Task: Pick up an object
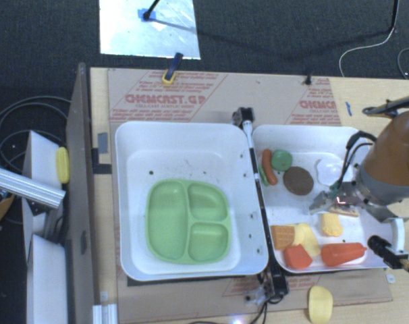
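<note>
Objects: toy food (314,238) in the right bin (306,135).
Gripper (336,201): low over the right bin beside a brown disc (298,180); finger state unclear.
Left bin (181,135): green tray (188,221).

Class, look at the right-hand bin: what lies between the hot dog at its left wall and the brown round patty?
In the camera view, a green round piece sits between the hot dog and the brown patty, touching or nearly touching both.
</note>
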Tool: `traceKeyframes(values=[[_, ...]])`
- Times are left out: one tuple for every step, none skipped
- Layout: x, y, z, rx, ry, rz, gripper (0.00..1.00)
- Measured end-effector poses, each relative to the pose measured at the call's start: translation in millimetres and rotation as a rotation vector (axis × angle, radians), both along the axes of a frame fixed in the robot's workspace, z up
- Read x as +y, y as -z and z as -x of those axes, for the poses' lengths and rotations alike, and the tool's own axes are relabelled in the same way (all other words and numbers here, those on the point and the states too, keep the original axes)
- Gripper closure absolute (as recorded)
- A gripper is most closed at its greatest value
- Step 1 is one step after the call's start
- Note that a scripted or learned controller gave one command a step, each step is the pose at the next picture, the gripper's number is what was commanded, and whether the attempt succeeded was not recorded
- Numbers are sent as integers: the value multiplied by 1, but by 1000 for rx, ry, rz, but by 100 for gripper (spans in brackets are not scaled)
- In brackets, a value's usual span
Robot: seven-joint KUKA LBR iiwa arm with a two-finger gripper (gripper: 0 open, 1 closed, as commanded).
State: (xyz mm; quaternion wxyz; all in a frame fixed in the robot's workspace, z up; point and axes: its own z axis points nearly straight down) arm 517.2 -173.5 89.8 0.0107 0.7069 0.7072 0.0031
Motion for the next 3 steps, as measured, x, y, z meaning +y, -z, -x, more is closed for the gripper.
traceKeyframes(values=[[11, 5, 31, 19, 0, -11, 0], [12, -6, 29, 16, -2, -12, 100], [112, -100, 16, 10, -14, -13, 100]])
